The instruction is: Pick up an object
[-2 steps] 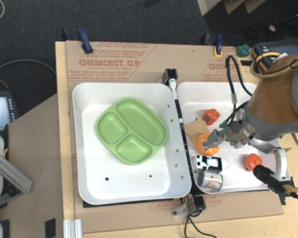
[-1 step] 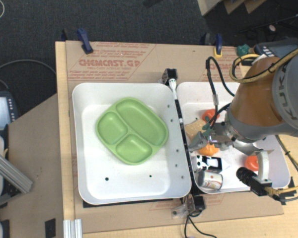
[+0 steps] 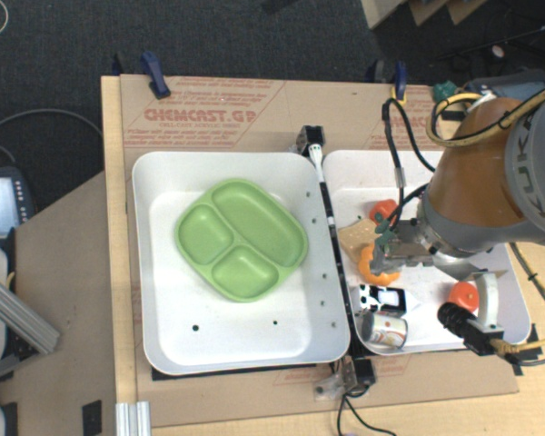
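In the camera view, the grey and orange arm (image 3: 490, 180) is reaching in from the right of the frame and lowering its gripper (image 3: 395, 252) into the right bin (image 3: 518, 312), right-centre of the picture, over a cluster of small things: an orange piece (image 3: 384, 212), a tan scrap (image 3: 356, 236) and, just below, a black-and-white item (image 3: 380, 298) beside a small can (image 3: 387, 331). Whether the gripper is grasping anything I cannot tell, since the wrist is blocking it. A good pick is likely needing a straight descent onto one item, clear of the bin wall. The left bin (image 3: 163, 334) is holding a green divided plate (image 3: 242, 239); both are sitting on a cardboard-topped bench (image 3: 209, 107) over dark carpet (image 3: 118, 16).
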Controlling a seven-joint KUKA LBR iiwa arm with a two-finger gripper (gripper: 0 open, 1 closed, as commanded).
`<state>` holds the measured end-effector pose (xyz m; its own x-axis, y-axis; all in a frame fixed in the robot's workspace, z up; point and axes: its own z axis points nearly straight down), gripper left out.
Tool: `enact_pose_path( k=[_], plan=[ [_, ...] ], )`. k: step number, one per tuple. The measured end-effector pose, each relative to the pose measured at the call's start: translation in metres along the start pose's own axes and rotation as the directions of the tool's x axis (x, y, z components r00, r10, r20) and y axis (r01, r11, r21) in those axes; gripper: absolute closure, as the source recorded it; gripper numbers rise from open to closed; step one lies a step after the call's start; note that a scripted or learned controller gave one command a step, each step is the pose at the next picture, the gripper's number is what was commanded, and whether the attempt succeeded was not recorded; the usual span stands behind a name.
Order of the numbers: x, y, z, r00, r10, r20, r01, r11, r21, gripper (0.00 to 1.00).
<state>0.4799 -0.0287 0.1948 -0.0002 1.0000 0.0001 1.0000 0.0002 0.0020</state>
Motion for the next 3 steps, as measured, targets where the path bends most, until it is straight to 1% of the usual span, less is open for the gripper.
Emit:
enact_pose_path(
  k=[1, 2, 3],
  plan=[
    [0.053, 0.001, -0.099, 1.000, -0.007, -0.002, 0.007, 1.000, -0.009, 1.00],
    [0.172, -0.003, -0.006, 1.000, -0.012, -0.002, 0.012, 1.000, 0.012, 1.00],
    [0.165, -0.001, -0.022, 1.000, 0.000, 0.000, 0.000, 1.000, 0.003, 1.00]
  ],
)
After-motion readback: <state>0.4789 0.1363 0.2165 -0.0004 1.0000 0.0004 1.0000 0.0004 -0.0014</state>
